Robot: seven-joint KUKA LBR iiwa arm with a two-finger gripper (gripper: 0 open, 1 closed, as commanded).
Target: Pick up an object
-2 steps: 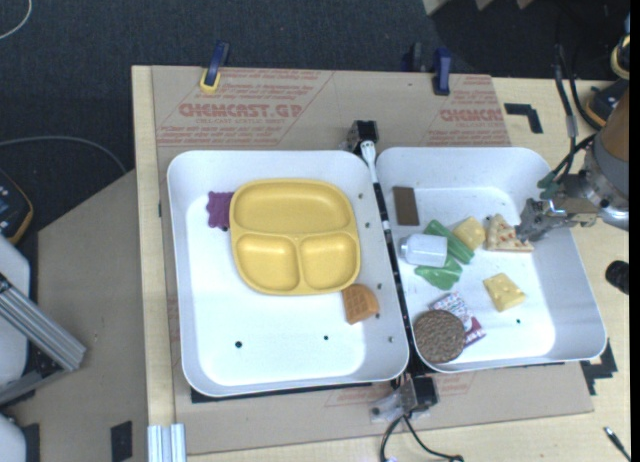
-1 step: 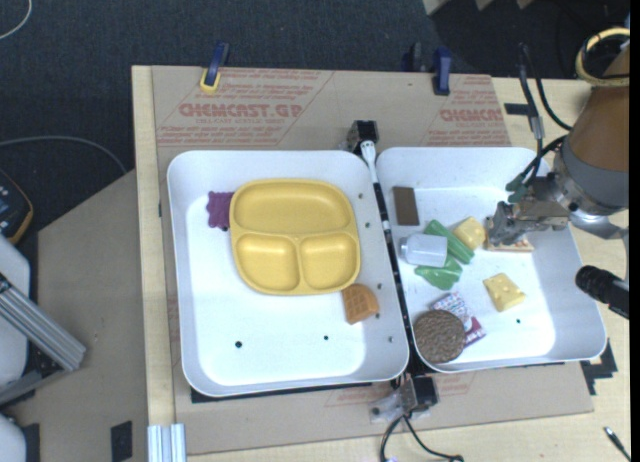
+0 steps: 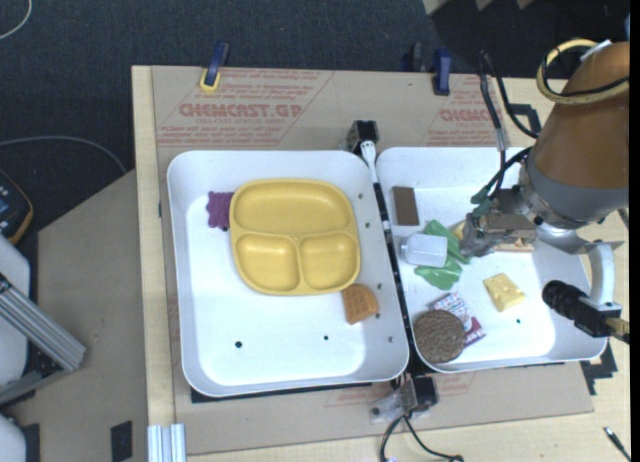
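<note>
My gripper (image 3: 483,234) hangs low over the middle of the right bin (image 3: 520,165), on the grey arm with its orange band (image 3: 590,110). Just to its left lie a small white cup-like piece (image 3: 425,249) and green leafy pieces (image 3: 440,268). A tan flat piece (image 3: 517,243) pokes out right beside the gripper. A yellow cheese wedge (image 3: 504,291) sits below it. Further forward are a round brown cookie (image 3: 439,335) and a red and white packet (image 3: 456,308). A brown rectangular block (image 3: 405,205) lies near the bin's left wall.
The left bin (image 3: 280,350) holds a yellow divided plate (image 3: 296,235), a purple piece (image 3: 217,209) at the plate's left edge, and an orange-brown chunk (image 3: 360,303) near the right wall. A black fitting (image 3: 575,308) juts out over the right bin's right side.
</note>
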